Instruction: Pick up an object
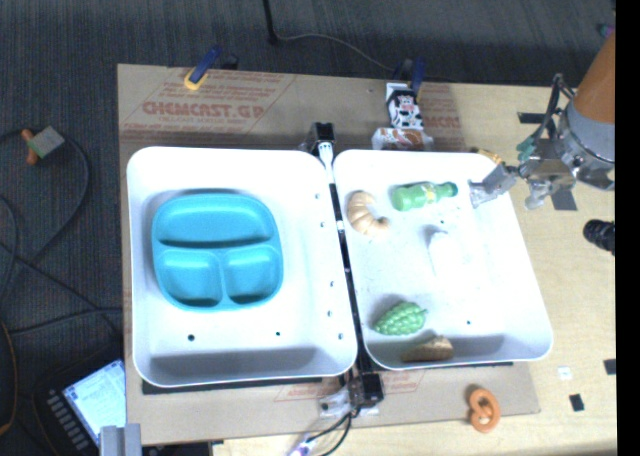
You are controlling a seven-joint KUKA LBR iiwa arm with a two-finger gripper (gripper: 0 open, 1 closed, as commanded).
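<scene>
Nothing lifted yet, by the look of it: every candidate sits in the right bin [520, 274], so the whole pick is left to do. The green bottle [423, 194] lies on its side near the far wall of that bin, with the croissant [365, 211] just beside it toward the divider. Down at the near end, the bunch of green grapes [401, 319] sits close to a brown bread-like piece [430, 348] against the near wall. There's also a pale, whitish thing [441, 247] in the middle of the bin, hard to make out against the white floor.

Over in the left bin [140, 244], a blue divided tray [215, 248] takes up most of the floor.

Now the arm: it comes in from the right, orange band just visible at the edge, wrist [585, 149] hanging over the table beyond the bin's far right corner. The end effector [497, 181] pokes toward that corner, right at the rim, nearest the green bottle. Whether it is wide or narrow, I cannot tell; the metal parts blur together there. Nothing visible is gripped in it.

My read: approach stage only, with the descent, the closing and the lift all ahead. An orange ring [484, 408] lies out on the table, outside both bins.
</scene>
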